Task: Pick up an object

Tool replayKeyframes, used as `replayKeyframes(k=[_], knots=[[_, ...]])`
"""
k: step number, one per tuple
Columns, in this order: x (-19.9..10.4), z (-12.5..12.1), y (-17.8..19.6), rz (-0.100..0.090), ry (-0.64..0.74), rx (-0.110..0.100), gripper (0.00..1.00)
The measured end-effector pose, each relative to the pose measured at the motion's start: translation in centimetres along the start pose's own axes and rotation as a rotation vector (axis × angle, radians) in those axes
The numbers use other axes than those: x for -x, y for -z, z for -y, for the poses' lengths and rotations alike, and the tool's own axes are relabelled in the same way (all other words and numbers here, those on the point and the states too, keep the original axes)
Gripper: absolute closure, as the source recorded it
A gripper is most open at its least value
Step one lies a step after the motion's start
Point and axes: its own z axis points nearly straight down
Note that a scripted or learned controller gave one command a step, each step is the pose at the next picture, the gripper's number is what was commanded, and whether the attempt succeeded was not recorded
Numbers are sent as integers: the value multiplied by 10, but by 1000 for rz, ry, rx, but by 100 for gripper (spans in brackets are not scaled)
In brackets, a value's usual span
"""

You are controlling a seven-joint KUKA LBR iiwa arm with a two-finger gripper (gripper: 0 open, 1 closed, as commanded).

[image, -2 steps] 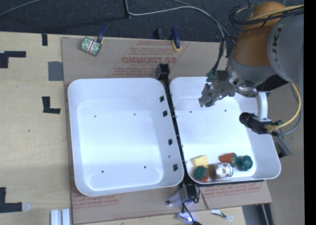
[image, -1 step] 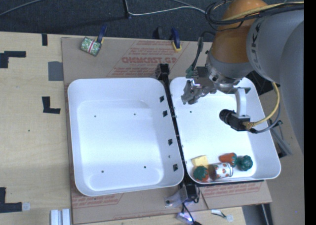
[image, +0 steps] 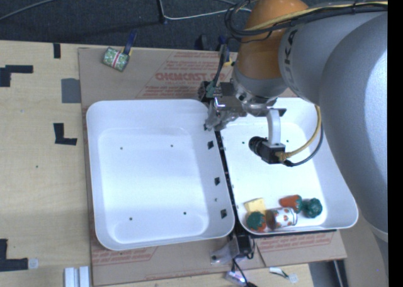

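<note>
Take the right bin as your landmark: everything you might pick sits huddled at its near edge. There you have a pale yellow block, a green round piece, a small white-and-red can, an orange-red piece and a dark green lumpy piece, all touching or just beside one another. The gripper hangs over that bin's far left corner, near the seam with the left bin, well apart from the cluster; whether it is apart or together you cannot tell from here. These look like light, rigid toy items, probably smooth plastic and a bit slippery. Your easiest hold is likely the yellow block across its flat sides, since it sits at the cluster's edge with room around it
</note>
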Motion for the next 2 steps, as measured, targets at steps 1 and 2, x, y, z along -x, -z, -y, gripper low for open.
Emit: replayKeyframes(k=[1, 2], knots=[[-51, -18, 11, 0, 0, 2, 100], [-48, -18, 11, 1, -4, 1, 0]])
